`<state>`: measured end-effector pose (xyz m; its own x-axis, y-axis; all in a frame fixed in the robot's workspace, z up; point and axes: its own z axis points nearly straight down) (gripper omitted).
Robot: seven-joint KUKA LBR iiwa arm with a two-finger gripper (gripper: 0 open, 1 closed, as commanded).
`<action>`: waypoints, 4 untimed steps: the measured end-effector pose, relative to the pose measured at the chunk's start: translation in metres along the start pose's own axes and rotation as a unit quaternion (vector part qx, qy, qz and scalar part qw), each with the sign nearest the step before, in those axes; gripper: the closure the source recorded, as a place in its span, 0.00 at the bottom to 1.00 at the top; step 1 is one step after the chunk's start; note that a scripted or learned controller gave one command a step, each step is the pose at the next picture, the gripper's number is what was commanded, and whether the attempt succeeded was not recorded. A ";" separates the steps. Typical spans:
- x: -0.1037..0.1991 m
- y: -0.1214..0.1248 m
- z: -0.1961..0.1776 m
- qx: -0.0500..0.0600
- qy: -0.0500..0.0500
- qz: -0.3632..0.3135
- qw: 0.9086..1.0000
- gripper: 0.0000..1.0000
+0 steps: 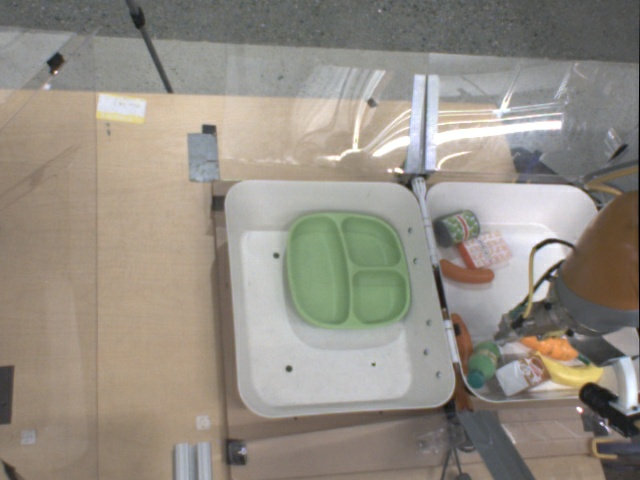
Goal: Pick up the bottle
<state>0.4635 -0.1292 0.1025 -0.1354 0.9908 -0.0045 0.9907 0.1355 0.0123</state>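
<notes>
Lying in right bin (520, 203), near-left corner: small bottle (483, 363), green body, teal cap, beside carton (520, 376) and banana (570, 372). Arm (605, 268) overhead, gripper (525, 318) just far of bottle. Cannot tell finger state. Bottle likely light, rigid plastic, smooth, prone to rolling; best pinched across mid-body.

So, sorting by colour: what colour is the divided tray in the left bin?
Light green; the tray shows clearly in the camera view.

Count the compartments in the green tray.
3: one long compartment on the tray's left, two smaller ones on its right, one at the far side and one nearer the camera.
</notes>
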 end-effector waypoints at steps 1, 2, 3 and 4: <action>0.020 0.016 -0.021 0.006 0.000 0.321 0.947 1.00; 0.020 0.016 -0.021 0.006 0.000 0.321 0.947 0.00; 0.025 0.001 0.011 0.003 -0.001 0.253 0.967 0.00; 0.026 0.003 0.001 0.001 0.000 0.252 0.968 1.00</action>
<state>0.4633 -0.1032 0.1019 0.3641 0.9314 0.0011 0.9313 -0.3641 0.0108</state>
